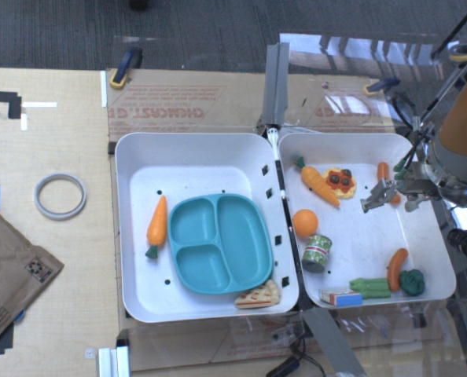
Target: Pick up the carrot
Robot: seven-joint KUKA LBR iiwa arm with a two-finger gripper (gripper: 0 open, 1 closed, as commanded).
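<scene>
One orange carrot (156, 223) with a green stem lies along the left side of the left bin (131, 171), beside a teal divided plate (218, 242). A second orange carrot (318, 184) lies slanted at the top left of the right bin (422, 226), next to a small toy pizza (340, 181). My gripper (388, 199) hangs over the upper right part of the right bin, to the right of that second carrot and apart from it. Its fingers are open with nothing between them.
The right bin also holds an orange ball (305, 222), a small can (316, 251), a red sausage (396, 267), green vegetables (371, 287) and a small box (343, 297). A waffle piece (257, 295) lies below the plate. A tape roll (60, 195) sits on the bench at left.
</scene>
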